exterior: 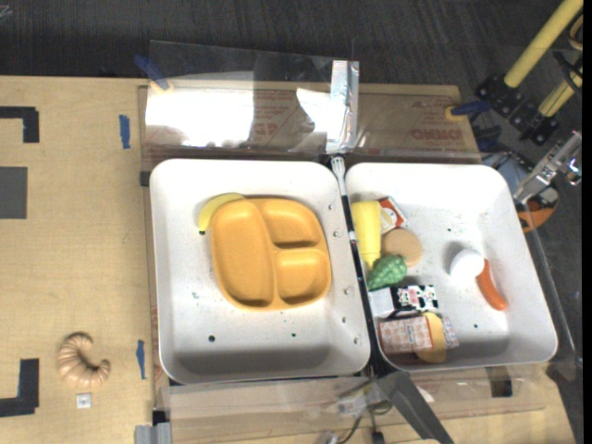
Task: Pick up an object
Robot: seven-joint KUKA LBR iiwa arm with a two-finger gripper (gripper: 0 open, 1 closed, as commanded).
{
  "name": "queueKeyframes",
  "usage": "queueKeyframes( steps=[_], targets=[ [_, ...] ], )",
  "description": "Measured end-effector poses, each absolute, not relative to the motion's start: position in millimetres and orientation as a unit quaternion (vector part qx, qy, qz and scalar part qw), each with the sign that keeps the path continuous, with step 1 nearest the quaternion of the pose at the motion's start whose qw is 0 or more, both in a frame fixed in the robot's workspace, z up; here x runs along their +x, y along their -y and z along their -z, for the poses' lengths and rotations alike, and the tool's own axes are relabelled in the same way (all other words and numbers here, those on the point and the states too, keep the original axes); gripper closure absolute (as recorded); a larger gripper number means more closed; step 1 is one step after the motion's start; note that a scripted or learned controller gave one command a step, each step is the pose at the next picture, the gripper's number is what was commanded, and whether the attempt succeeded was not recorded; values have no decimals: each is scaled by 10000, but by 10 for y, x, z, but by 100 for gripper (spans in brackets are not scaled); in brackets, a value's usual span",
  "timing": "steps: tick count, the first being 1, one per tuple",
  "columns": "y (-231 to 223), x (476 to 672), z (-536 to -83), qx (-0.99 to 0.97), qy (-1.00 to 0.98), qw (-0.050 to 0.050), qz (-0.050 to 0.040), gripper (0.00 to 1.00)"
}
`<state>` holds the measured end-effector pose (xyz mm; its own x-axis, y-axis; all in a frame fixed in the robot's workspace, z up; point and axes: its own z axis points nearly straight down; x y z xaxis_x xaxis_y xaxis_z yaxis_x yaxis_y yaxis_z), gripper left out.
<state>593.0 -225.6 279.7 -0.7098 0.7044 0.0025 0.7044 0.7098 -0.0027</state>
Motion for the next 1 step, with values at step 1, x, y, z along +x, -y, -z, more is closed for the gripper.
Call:
queueKeyframes(
  steps=[1],
  targets=[
    [2224, 5591, -1264, -3333, 9428, 31, 3, 100]
  ],
)
